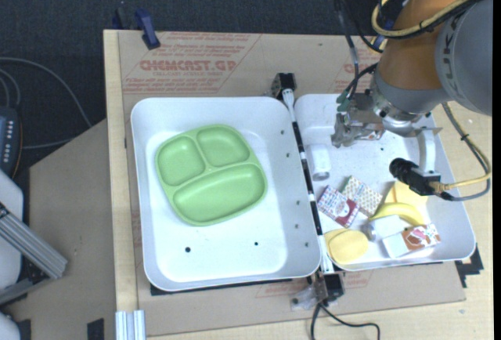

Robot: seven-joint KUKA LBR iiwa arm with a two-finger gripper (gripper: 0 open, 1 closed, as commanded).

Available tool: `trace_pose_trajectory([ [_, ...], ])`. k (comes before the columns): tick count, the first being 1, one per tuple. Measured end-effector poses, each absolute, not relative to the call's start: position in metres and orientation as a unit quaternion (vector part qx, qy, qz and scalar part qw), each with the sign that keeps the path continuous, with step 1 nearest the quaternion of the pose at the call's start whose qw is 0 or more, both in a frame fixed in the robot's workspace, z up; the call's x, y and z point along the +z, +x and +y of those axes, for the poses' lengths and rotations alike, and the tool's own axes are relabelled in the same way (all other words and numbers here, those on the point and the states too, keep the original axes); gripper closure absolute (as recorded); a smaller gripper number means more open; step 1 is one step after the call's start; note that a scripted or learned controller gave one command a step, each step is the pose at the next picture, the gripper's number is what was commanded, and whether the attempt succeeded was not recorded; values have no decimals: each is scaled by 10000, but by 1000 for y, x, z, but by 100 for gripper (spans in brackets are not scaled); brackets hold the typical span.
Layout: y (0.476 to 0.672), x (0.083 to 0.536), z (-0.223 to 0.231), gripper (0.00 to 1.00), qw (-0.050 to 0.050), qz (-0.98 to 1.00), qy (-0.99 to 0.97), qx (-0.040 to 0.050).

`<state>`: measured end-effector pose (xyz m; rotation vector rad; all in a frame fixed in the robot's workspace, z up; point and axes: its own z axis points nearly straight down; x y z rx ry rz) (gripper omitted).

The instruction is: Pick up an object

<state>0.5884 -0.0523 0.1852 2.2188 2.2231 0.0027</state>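
Observation:
My gripper [356, 129] hangs over the back part of the right bin [458, 233], under the grey and orange wrist. Nothing shows between its fingers. Toys lie along the front of that bin: a yellow banana [401, 205], a yellow round piece [348, 246], a red and white packet [337, 204], a checked packet [364, 193], and a white box with a red label [415, 238]. A small white cylinder [320, 162] lies close to the bin's left wall, below and left of the gripper.
The left bin [149, 127] holds a green divided plate [210, 172]. A black clip [283, 85] sits at the back between the bins. The arm's cable and a black fitting [407, 171] hang over the right bin's middle.

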Motion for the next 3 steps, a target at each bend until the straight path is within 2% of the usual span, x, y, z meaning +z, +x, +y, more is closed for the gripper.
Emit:
trace_pose_trajectory([
  [1, 588, 185, -53, 0, 1, 7074, 7068, 2],
  [2, 607, 191, -125, 0, 15, 7070, 7072, -2],
  [3, 646, 97, -144, 0, 12, 7073, 7069, 3],
])
